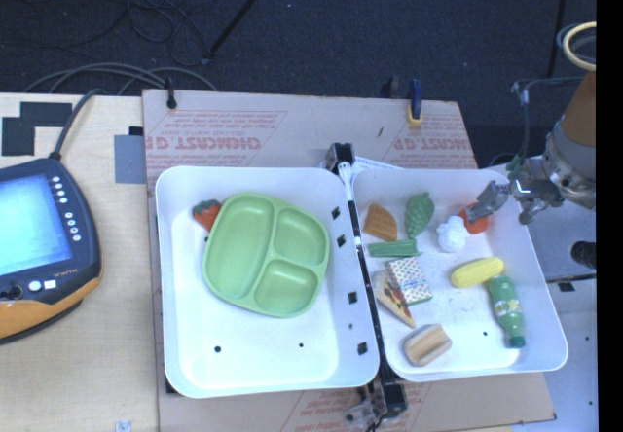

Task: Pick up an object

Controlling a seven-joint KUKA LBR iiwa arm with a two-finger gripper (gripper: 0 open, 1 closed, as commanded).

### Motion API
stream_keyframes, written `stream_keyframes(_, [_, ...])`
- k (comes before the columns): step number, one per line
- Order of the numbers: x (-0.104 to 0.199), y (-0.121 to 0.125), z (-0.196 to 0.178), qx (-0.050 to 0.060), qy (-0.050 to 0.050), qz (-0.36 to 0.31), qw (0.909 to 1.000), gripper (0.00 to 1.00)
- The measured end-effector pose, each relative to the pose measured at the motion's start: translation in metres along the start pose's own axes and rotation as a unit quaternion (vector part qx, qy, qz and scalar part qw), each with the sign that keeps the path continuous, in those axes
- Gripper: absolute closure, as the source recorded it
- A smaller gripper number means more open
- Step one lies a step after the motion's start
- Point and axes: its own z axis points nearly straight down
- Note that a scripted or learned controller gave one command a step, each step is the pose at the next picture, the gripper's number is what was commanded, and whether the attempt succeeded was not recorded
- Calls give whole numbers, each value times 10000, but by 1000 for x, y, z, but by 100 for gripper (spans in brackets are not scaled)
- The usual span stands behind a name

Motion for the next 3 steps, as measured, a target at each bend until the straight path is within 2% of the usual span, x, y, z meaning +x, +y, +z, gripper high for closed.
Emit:
stream_keyframes(1, [0, 0, -8, 15, 6, -9, 10000, 100])
stream_keyframes(2, [45, -31, -167, -84, -21, -21, 10000, 100])
stream_keyframes(3, [130, -94, -303, -81, -11, -34, 10000, 100])
